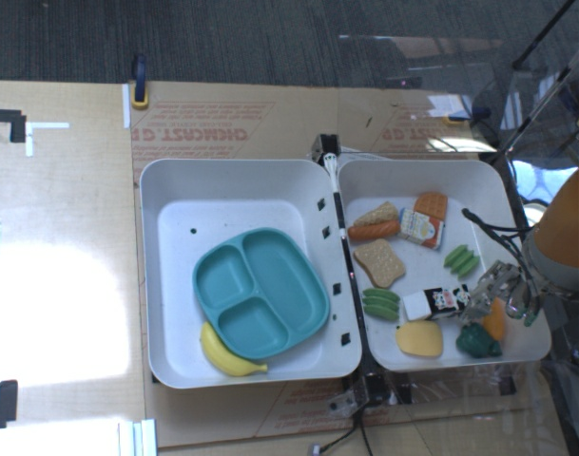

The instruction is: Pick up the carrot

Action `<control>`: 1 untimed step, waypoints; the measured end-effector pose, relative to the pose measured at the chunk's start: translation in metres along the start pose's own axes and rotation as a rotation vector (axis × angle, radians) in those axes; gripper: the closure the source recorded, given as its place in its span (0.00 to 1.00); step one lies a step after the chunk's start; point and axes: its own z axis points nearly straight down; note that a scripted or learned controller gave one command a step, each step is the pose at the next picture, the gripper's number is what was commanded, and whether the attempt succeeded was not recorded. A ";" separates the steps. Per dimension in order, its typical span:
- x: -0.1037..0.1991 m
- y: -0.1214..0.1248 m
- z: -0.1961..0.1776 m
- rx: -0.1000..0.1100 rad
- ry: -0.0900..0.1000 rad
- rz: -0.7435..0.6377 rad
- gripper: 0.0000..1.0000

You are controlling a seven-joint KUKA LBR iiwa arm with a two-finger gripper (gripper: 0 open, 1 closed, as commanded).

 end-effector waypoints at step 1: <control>0.023 0.029 -0.051 0.004 0.007 0.403 1.00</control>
